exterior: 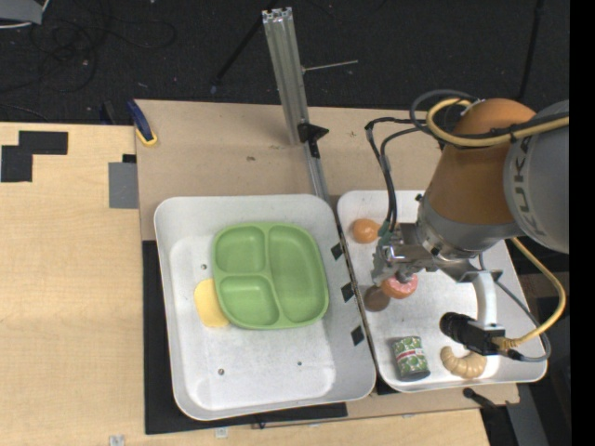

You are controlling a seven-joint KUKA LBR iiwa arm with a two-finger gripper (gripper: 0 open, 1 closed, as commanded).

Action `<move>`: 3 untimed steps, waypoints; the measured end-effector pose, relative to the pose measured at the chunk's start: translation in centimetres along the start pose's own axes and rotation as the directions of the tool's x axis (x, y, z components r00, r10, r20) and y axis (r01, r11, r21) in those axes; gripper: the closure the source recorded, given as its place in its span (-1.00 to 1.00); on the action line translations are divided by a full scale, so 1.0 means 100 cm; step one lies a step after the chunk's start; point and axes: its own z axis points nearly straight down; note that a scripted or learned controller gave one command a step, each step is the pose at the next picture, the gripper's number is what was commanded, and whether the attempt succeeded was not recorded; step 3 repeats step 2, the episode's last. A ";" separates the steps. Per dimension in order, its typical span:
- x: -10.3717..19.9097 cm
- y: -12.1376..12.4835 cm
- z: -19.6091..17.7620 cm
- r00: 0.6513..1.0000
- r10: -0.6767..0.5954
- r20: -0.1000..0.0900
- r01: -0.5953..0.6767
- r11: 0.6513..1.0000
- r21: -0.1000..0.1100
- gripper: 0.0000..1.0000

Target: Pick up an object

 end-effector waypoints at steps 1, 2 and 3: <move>0.042 0.018 0.000 1.000 0.000 0.001 0.000 1.000 -0.002 1.00; 0.097 0.021 -0.005 1.000 -0.001 0.000 0.001 1.000 -0.001 1.00; 0.097 0.021 -0.005 1.000 -0.001 0.000 0.001 1.000 -0.001 1.00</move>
